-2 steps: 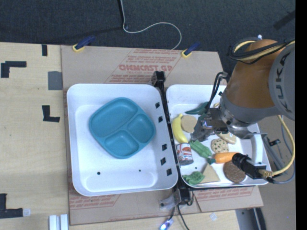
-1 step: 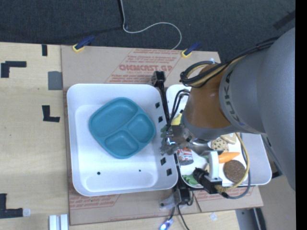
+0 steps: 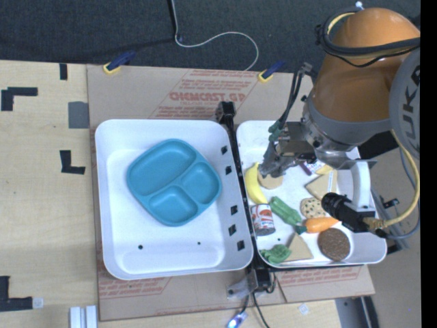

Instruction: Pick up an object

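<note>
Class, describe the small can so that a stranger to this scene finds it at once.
Start at the right-hand bin, crowded with toy food. Along its left wall, just below the yellow banana, lies the small can. Its red and white label sets it apart.

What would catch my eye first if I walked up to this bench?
Probably the big orange and grey robot arm looming over the right bin, its gripper down among toy food like a yellow banana. Next, the bright blue divided plate lying in the left bin.

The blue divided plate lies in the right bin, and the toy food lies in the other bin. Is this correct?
Not quite. The camera view shows the blue divided plate in the left bin; the toy food, such as the banana, lies in the right bin.
</note>
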{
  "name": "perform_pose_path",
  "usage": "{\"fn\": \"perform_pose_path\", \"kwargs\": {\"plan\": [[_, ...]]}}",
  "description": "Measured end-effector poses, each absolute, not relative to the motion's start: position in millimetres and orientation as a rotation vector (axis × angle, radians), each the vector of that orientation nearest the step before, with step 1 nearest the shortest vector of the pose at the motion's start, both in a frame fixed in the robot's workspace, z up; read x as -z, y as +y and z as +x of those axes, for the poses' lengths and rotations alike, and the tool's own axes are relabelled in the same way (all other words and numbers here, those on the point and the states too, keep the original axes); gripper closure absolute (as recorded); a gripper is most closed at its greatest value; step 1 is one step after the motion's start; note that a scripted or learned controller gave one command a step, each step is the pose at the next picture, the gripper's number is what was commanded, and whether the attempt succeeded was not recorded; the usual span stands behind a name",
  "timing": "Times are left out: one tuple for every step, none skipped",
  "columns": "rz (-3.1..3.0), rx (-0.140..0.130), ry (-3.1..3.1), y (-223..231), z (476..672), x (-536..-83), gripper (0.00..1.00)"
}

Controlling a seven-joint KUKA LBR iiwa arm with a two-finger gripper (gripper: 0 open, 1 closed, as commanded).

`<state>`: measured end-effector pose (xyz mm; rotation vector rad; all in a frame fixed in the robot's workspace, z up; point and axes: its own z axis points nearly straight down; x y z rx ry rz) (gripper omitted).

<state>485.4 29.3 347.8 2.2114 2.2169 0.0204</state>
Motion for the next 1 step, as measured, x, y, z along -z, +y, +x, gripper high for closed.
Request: {"fn": "perform_pose_path", "kwargs": {"plan": [[2.211,-0.006,2.229,85.1,483.8,-399.9,1.0]]}}
